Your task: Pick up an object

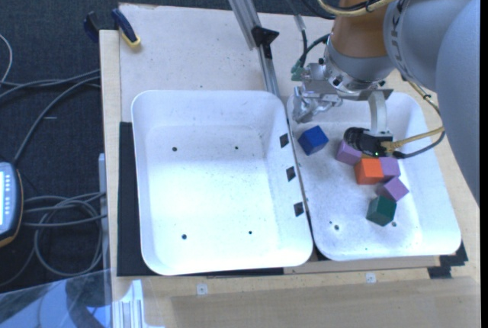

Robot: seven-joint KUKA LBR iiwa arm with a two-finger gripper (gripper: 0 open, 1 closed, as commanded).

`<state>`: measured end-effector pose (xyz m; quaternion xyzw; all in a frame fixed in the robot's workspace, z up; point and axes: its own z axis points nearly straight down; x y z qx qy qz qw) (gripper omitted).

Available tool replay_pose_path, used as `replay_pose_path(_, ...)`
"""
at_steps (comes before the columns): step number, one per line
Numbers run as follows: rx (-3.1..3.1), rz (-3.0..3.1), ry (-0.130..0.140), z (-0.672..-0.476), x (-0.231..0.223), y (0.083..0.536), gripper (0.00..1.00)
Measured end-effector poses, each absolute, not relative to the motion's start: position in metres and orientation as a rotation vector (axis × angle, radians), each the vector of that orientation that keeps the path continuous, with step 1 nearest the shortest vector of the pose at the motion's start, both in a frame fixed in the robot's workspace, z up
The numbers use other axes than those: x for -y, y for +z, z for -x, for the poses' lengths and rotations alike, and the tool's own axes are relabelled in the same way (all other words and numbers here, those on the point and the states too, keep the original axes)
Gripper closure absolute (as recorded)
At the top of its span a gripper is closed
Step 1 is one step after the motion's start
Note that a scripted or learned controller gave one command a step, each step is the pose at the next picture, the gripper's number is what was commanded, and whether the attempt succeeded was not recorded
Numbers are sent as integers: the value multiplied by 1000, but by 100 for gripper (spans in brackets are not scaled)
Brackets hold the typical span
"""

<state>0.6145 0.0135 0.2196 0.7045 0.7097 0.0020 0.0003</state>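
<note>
Tool (306, 107) above blue cube (313, 140), finger spread unclear, right bin (427, 235) partly arm-hidden

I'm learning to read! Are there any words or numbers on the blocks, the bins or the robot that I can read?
No readable text anywhere in this picture.
Blocks, blue, orange, green: plain faces.
Black tabs on the rim between the bins: no marks that can be read.
Device at the left edge: possibly a screen or buttons, too small and blurred to read.
</note>
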Motion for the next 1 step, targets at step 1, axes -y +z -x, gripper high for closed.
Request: replay_pose_path(1,-2230,-2214,6,-629,-72,217,100)
